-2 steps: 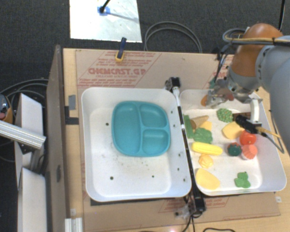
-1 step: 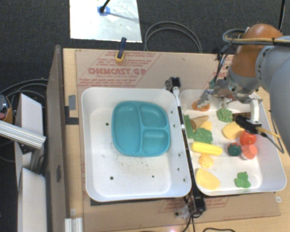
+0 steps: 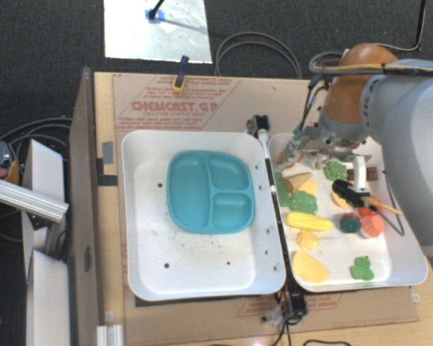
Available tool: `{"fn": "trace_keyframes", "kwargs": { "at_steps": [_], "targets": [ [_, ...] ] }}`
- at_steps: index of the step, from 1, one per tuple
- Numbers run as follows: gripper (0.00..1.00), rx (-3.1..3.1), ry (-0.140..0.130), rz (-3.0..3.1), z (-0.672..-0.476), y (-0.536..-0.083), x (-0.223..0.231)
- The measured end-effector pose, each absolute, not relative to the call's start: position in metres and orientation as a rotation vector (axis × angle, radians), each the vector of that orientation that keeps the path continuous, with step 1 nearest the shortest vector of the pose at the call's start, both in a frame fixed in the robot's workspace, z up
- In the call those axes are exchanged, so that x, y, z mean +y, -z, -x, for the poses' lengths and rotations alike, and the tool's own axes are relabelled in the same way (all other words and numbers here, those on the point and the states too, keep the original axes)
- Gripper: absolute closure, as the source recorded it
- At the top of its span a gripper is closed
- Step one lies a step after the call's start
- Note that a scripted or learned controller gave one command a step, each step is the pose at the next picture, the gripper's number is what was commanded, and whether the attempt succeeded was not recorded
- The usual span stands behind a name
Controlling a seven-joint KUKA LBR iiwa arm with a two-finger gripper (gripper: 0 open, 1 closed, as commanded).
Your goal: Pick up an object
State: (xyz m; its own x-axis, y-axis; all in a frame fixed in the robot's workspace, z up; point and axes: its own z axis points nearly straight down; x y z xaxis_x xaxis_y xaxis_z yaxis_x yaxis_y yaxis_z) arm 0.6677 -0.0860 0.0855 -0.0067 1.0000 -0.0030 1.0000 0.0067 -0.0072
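Starting at the left side of the bench (image 3: 224,96): the left bin (image 3: 148,265) carries a teal divided plate (image 3: 209,192) lying flat near its middle, with bare white floor open all round it, widest toward the near edge. Across the divider, the right bin (image 3: 404,262) is crowded. Green pieces (image 3: 297,200) sit against its left wall, a yellow banana-shaped piece (image 3: 309,222) just beside them, and a pale yellow lump (image 3: 310,268) in the near left corner. A small green toy (image 3: 361,267) lies alone near the near edge, with open floor around it. A red piece (image 3: 373,225) and a dark green ball (image 3: 348,224) sit together mid-bin. The arm (image 3: 404,114) reaches in from the right, orange band high, and the hand (image 3: 314,150) hangs low over the bin's far left corner. Whether it is open or closed, I cannot tell.
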Motion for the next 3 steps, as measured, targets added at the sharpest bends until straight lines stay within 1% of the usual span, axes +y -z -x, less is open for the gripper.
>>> {"fn": "trace_keyframes", "kwargs": {
  "at_steps": [1, 3],
  "targets": [
    [0.00, -2.226, 0.002, 2.221, -0.6693, -0.0854, -0.0885],
    [0.00, -2.225, 0.002, 2.222, -0.6692, -0.0854, -0.0891]
  ]
}}
